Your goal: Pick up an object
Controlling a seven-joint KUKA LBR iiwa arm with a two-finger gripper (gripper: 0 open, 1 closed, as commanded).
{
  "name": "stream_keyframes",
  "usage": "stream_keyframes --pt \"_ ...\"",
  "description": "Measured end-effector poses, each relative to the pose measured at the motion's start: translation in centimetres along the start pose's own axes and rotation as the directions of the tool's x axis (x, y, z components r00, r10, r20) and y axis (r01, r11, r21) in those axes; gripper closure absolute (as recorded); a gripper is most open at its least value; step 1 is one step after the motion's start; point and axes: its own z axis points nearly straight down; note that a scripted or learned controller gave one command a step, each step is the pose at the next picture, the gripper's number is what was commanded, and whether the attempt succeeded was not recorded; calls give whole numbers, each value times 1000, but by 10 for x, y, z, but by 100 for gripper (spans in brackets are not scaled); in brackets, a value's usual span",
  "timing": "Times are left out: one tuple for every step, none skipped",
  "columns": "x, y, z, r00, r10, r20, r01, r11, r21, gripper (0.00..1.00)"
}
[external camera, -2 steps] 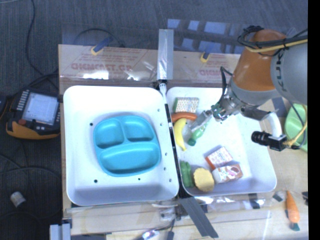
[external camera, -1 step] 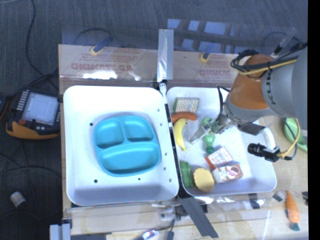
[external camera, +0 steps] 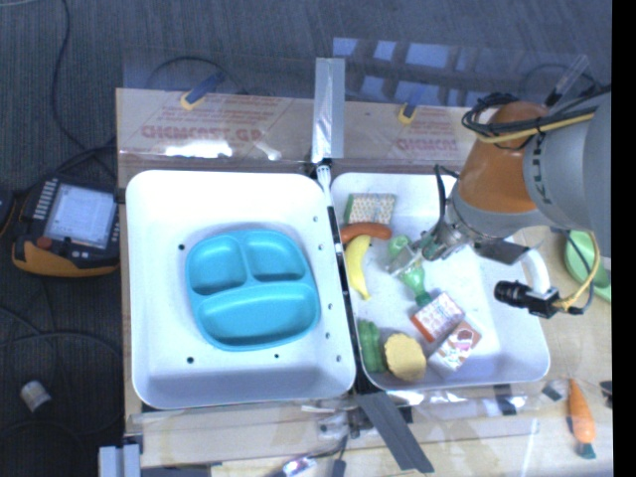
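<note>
While the gripper (external camera: 429, 247) hung low in the right bin (external camera: 517, 361), whether it gripped anything could not be told. Nearest lay a green piece (external camera: 416, 284), just below-left of it (its long axis slanted). Beyond, leftward, lay a banana (external camera: 356, 266). The left bin (external camera: 149, 266) held a blue tray (external camera: 253, 284).

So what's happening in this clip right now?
A grey robot arm with an orange band reaches from the right into the right white bin, its gripper down among small toy foods beside a green item. A yellow banana lies along the bin's left wall. The left white bin holds a blue divided plate.
</note>
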Motion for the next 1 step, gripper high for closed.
stream_keyframes --pt "49 19 -196 900 436 6 -436 900 17 100"
